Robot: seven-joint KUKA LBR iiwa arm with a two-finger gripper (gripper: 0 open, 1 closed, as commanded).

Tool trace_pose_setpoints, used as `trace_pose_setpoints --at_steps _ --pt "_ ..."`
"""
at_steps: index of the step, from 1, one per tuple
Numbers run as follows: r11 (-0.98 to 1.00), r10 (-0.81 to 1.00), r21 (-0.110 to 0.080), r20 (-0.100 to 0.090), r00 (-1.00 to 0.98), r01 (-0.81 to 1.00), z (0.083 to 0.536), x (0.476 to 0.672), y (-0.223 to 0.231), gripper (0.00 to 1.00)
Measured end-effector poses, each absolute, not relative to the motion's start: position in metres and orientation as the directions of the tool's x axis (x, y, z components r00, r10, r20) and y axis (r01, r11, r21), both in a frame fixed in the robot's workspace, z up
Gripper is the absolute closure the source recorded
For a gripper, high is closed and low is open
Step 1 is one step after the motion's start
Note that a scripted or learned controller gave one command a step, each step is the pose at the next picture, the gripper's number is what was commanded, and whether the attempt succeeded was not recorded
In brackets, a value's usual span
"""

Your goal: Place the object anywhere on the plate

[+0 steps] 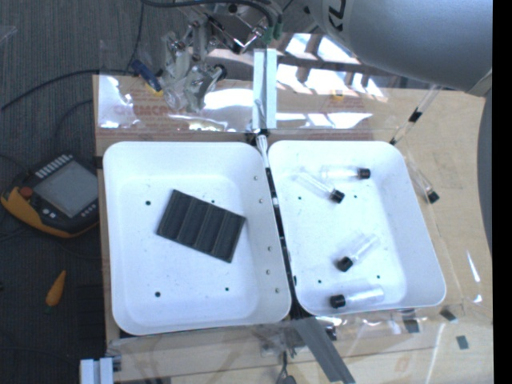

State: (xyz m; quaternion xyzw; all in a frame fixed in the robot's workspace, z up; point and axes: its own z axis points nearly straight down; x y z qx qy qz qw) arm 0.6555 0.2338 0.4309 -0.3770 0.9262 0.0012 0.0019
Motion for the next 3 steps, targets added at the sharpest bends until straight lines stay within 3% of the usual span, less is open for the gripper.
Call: trace_pose_setpoints --at_steps 1,2,3 --pt "0.457 -0.889 0.000 -0.006 -0.457 -0.889 0.435 0.662 0.230 1.00" --pt "0.151 -0.988 0.000 -0.004 -0.151 -0.989 0.434 0.634 0.225 1.00" --pt "-0.323 -0.946 -0.003 -0.006 0.323 -0.946 0.434 0.668 0.223 1.00"
